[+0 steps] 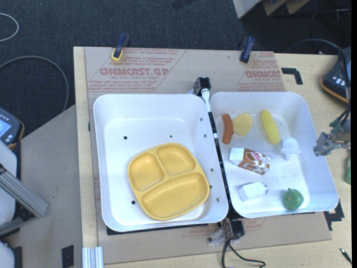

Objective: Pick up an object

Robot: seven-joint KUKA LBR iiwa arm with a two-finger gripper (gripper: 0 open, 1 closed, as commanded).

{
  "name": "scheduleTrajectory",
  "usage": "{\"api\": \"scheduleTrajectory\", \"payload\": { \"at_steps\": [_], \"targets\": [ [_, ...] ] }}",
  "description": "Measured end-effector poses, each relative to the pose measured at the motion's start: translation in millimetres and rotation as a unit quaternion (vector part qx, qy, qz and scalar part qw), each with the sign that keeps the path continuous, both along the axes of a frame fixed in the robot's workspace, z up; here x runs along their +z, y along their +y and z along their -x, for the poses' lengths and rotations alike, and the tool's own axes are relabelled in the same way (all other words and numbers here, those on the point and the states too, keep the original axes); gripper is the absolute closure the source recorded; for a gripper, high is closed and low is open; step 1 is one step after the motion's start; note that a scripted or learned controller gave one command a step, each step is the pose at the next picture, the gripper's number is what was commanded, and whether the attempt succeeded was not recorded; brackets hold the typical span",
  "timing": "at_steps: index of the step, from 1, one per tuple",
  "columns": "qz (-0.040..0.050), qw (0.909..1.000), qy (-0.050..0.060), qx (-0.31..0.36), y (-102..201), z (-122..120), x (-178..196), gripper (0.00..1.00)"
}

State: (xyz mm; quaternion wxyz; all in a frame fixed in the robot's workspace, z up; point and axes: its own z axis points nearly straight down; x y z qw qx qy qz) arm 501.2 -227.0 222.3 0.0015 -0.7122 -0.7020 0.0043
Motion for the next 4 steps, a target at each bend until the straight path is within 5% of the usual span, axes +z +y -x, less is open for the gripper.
{"api": "scheduleTrajectory", "payload": {
  "at_steps": [1, 2, 3, 4],
  "targets": [
    [-0.0021, 0.9999, -0.005, 0.010, 35.3, -84.1, -144.1, 1.00],
    [-0.0091, 0.9999, -0.005, 0.009, 9.7, -70.2, -132.1, 1.00],
    [-0.0040, 0.9998, -0.014, 0.017, 169.8, -103.4, 16.4, 1.00],
    [-0.0033, 1.0000, 0.001, 0.007, 181.4, -27.9, -40.6, 1.00]
  ]
}}
